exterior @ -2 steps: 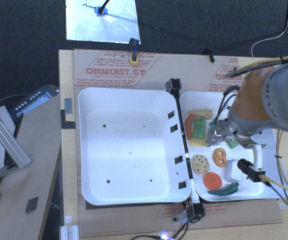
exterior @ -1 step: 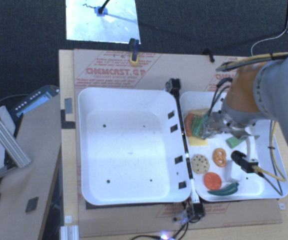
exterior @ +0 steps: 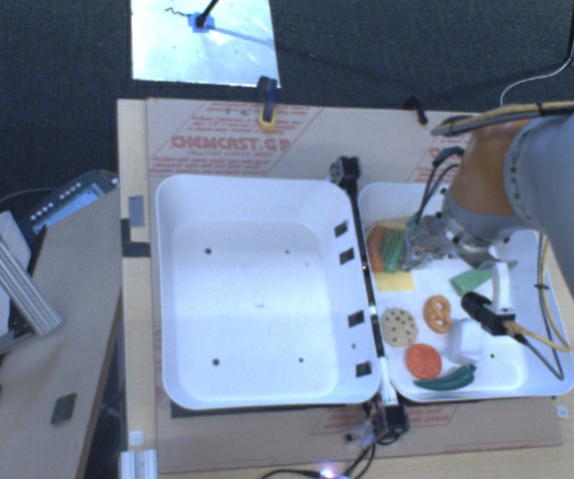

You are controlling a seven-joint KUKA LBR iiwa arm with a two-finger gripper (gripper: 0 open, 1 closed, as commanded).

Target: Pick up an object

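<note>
My gripper (exterior: 418,249) is down in the right bin (exterior: 538,365), low over the cluster of toy foods at its upper left, and from this slanted view I cannot tell how it is set or whether anything is caught in it, because my own wrist and its cabling cover the tip. So I judge the pick as not yet shown to be done: nothing is visibly lifted clear of the bin floor, and every item I can make out lies flat. Right at the tip are the green vegetable (exterior: 393,248) and, touching it on the left, the orange carrot-like piece (exterior: 374,246); just below them lies the yellow slab (exterior: 396,280). These three look like the likeliest targets (the green one most of all, since it sits directly beside the tip). Further out, toward the near side of the bin, lie the pretzel (exterior: 437,313), the speckled cookie (exterior: 398,325), the red disc (exterior: 424,360) and the dark green pepper (exterior: 448,377), all apart from me. The left bin (exterior: 182,208) lies beyond the divider. What remains, by my reckoning, is a confirmed grasp and a lift.
</note>
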